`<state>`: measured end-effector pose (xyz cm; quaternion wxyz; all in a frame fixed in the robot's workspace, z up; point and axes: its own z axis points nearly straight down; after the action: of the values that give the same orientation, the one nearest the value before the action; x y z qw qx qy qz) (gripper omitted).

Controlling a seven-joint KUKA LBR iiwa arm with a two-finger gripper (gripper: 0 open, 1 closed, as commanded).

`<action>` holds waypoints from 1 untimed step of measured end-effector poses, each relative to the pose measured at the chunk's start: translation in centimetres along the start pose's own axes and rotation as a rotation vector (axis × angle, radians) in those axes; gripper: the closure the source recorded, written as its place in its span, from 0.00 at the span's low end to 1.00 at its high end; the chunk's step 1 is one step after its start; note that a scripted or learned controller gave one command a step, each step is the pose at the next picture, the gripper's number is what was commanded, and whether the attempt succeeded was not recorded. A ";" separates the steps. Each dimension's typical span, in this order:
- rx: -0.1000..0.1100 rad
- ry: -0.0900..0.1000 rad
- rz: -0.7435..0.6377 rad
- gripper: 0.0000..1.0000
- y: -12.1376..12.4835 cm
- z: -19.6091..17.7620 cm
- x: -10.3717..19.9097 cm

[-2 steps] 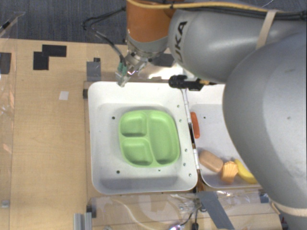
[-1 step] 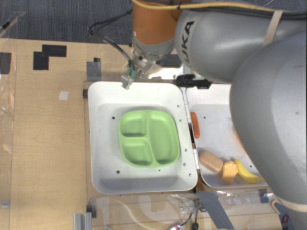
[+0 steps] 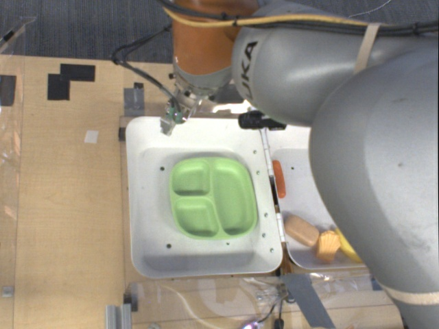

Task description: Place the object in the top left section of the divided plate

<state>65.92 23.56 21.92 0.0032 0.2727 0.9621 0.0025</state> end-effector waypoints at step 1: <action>0.000 -0.001 -0.090 1.00 0.0 0.6 -0.1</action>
<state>66.02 23.50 21.31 0.0038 0.2291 0.9734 0.0025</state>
